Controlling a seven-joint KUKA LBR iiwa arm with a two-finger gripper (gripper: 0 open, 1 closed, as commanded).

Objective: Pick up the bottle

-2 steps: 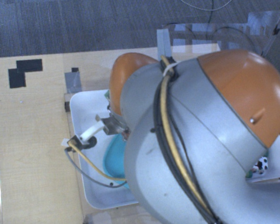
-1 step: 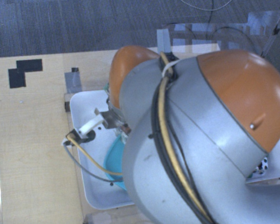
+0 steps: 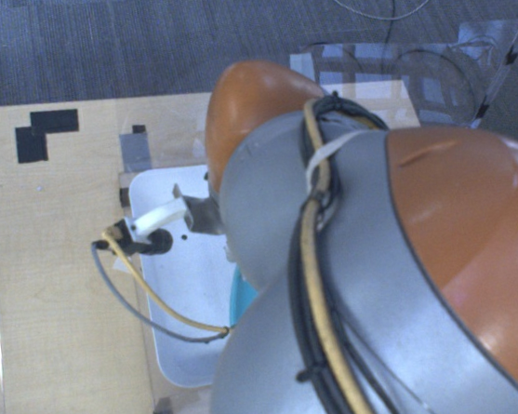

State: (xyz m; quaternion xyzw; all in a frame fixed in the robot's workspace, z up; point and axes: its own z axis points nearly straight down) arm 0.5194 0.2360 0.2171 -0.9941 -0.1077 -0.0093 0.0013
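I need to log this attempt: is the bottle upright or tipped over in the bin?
Cannot tell. The arm covers most of the bin; a teal patch shows beside it, too little to identify or judge.

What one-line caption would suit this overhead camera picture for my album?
Grey-and-orange robot arm looms over a white bin, its looping cables trailing across it, a sliver of teal peeking out beneath.

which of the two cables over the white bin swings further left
The grey cable: it bows past the left rim of the white bin, while the yellow cable runs inside it.
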